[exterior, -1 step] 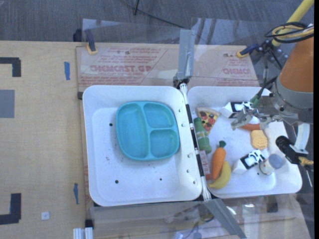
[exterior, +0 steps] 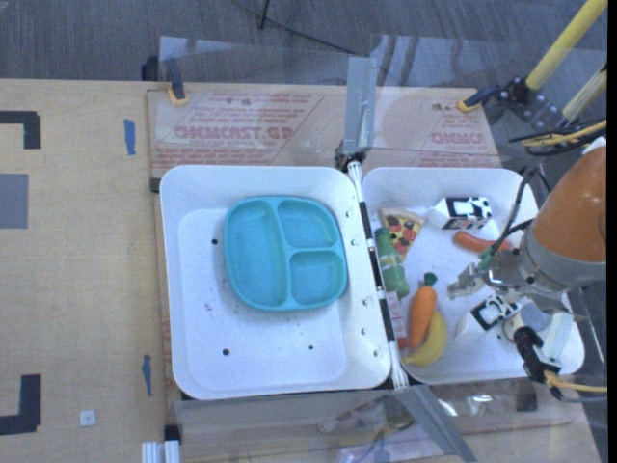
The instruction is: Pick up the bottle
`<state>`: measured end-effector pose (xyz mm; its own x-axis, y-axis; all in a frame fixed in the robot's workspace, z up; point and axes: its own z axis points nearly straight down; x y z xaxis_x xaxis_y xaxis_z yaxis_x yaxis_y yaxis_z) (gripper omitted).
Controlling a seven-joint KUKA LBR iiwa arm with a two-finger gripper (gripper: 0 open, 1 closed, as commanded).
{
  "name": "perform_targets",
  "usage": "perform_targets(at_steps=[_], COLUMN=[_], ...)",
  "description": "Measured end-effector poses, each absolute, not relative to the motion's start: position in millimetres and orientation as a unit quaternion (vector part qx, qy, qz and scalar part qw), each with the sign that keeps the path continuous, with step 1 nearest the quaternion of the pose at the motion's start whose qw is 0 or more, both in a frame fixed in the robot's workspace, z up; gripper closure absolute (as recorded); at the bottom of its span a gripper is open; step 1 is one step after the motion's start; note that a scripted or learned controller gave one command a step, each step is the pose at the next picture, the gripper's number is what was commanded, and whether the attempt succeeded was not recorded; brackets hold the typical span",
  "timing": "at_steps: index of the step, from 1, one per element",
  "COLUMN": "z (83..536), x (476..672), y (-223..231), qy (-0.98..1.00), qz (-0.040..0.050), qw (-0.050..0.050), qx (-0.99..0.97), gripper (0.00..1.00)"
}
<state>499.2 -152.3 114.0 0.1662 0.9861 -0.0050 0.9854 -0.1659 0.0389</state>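
Bottle down in right bin, not picked yet.

The green bottle (exterior: 391, 263) lay on its side along the right bin's (exterior: 501, 183) left wall, pizza slice toy (exterior: 402, 230) near its top end, carrot (exterior: 421, 313) and banana (exterior: 433, 343) just below. I judged it light, stiff, a bit slick; I'd pinch across the mid-body. Gripper (exterior: 474, 283) hovered well to its right; I couldn't tell how it was set. Blue plate (exterior: 285, 252) sat in left bin (exterior: 193, 258).

Wooden bench (exterior: 77, 258) bearing two white bins, left (exterior: 183, 258) and right (exterior: 501, 186), side by side.
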Motion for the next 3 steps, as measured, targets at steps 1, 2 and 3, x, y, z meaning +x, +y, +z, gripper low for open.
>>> perform_targets(at_steps=[1,2,3], z=[107.8,124.2,356.1], x=[496.6,498.3,479.9], y=[-117.9,-123.3,-122.4], qy=[0.494,0.491,0.426], qz=[0.0209,0.0232,-0.0011], qw=[0.029,0.037,0.0], qx=[0.869,0.87,0.905], gripper=[0.0,1.0,1.0])
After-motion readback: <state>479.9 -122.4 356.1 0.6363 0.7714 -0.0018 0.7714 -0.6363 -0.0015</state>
